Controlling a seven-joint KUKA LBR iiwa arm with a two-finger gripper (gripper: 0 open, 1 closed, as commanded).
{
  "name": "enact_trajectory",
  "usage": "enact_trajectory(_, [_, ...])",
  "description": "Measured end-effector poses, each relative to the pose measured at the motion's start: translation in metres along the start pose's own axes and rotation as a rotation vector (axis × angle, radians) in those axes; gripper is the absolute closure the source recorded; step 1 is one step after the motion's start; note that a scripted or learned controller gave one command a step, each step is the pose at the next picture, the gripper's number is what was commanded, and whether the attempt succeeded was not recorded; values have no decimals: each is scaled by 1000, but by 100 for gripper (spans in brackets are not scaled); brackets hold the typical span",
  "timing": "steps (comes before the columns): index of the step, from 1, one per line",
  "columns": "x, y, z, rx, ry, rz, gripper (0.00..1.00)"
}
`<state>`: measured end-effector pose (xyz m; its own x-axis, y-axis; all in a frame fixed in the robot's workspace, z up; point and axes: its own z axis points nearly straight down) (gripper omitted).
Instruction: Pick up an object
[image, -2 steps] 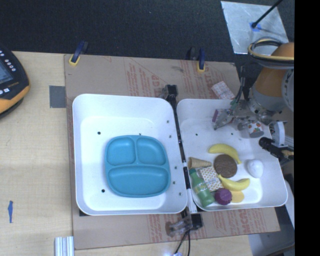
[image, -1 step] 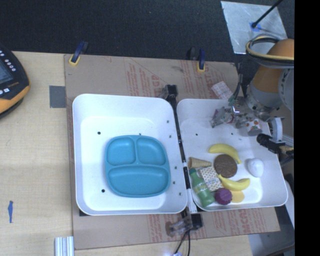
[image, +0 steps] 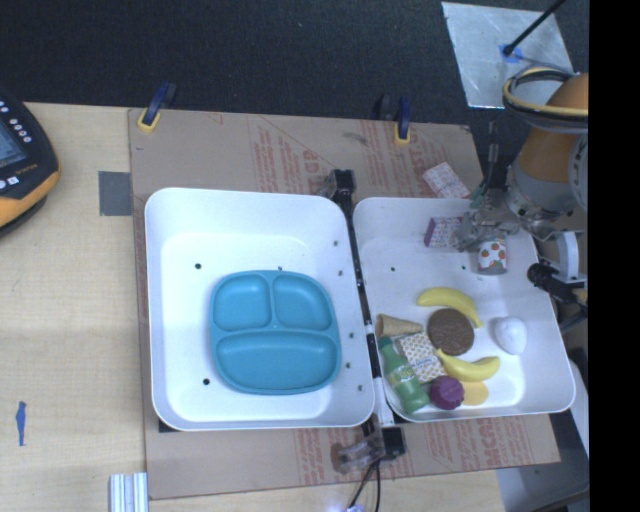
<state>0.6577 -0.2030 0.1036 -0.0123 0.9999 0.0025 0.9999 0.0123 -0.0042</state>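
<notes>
From above, the bench carries two shallow white bins side by side on a sheet of brown cardboard (image: 290, 150), which is pinned at its far edge by a yellow clamp (image: 153, 108) and a blue clamp (image: 402, 118). The left bin (image: 170, 300) holds a light blue plastic divided plate with three compartments (image: 274, 331), lying flat near its middle. The right bin (image: 400, 240) is crowded toward its near side: a yellow toy banana (image: 449, 301) lies above a round brown cookie-like disc (image: 450, 331), with a white egg-shaped piece (image: 510, 334) just to the right of the disc, a second yellow curved banana-like piece (image: 470, 368) below it, a purple ball (image: 446, 393) at the near rim, a green bottle-shaped item (image: 402, 381) along the left wall, and a tan cone-shaped piece (image: 397, 325) just beside the disc's left. At the bin's far right corner the grey arm with its orange band reaches in, and the gripper (image: 480, 228) hangs low over the bin floor; whether it is spread or closed cannot be told, since it blurs into the clutter. A small purple rectangular block (image: 437, 232) lies just to its left, and a small red-and-white spotted object (image: 491, 256) sits just below it, near or touching; nothing is clearly between the fingers. A yellow and black handheld controller (image: 20, 160) rests at the bench's left edge.
</notes>
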Motion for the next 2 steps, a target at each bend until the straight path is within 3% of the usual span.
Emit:
enact_trajectory(1, [-9,-4,-61,-8,-5,9,100])
enact_trajectory(2, [-8,-5,-57,-2,-3,8,0])
